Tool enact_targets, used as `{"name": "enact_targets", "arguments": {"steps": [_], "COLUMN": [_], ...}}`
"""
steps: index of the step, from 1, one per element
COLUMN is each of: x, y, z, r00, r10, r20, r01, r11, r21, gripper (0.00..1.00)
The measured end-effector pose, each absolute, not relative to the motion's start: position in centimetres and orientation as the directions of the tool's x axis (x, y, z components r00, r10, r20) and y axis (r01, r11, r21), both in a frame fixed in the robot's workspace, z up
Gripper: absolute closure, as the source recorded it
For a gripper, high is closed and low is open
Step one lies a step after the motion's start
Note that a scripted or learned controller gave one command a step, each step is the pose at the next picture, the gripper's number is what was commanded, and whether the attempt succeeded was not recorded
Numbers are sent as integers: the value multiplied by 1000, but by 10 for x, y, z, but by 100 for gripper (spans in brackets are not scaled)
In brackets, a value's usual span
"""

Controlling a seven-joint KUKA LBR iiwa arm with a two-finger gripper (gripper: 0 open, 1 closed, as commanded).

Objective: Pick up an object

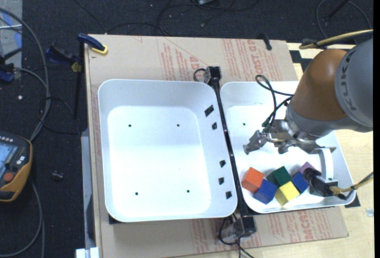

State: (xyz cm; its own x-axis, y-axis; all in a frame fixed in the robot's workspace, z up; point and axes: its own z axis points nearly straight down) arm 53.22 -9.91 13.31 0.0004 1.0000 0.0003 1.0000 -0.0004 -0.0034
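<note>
Blocks bunched at the bottom of the right bin [246, 102], orange block [253, 178], blue block [266, 191], green block [281, 176], yellow block [287, 192], gripper [256, 142] just above them, holding nothing, finger gap too blurry to tell.

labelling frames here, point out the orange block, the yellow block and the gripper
orange block [253, 178], camera view, top face
yellow block [288, 192], camera view, top face
gripper [256, 142], camera view, between its fingertips
</note>
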Motion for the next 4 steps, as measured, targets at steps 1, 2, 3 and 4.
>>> {"name": "enact_targets", "arguments": {"steps": [1,2,3,4], "x": [532,532,527,526], "y": [-99,-99,-97,-104], "z": [87,99,158,217], "r00": [0,1,0,0], "r10": [1000,1000,1000,1000], "r20": [0,0,0,0], "r01": [1000,1000,1000,1000], "r11": [0,-1,0,0], "r21": [-2,0,4,3], "gripper": [0,100,100,100]}}
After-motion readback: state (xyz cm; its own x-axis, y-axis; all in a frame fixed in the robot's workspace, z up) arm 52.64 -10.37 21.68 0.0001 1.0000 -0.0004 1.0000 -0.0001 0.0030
